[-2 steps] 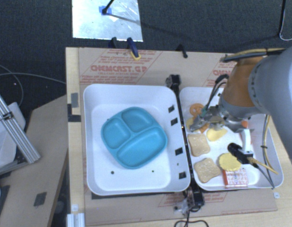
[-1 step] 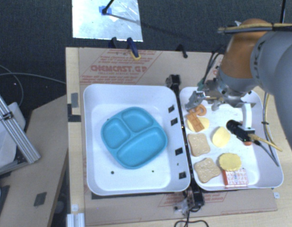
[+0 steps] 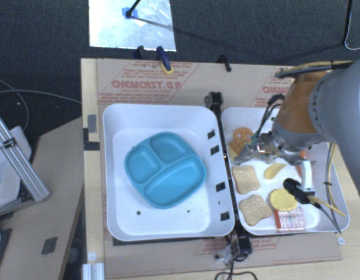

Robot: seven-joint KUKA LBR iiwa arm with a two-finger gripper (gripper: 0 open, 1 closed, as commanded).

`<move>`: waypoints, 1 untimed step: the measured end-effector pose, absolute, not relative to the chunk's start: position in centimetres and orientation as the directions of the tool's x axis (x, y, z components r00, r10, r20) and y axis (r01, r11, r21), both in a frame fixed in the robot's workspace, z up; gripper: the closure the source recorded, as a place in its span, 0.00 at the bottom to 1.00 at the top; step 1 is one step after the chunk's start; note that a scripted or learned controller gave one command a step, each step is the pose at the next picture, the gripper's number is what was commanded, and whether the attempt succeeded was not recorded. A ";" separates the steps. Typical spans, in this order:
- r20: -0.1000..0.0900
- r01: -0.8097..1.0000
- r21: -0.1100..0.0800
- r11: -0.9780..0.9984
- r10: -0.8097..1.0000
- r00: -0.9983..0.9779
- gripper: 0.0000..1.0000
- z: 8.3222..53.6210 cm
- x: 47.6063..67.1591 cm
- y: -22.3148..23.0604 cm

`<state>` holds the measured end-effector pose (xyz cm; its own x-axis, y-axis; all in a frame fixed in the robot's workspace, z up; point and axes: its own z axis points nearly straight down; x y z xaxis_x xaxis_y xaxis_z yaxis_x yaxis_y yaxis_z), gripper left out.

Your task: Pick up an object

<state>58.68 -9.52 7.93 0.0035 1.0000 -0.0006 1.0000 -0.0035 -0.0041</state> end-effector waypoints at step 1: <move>0.003 1.000 0.007 0.009 1.000 -0.009 0.00 19.0 53.8 -3.3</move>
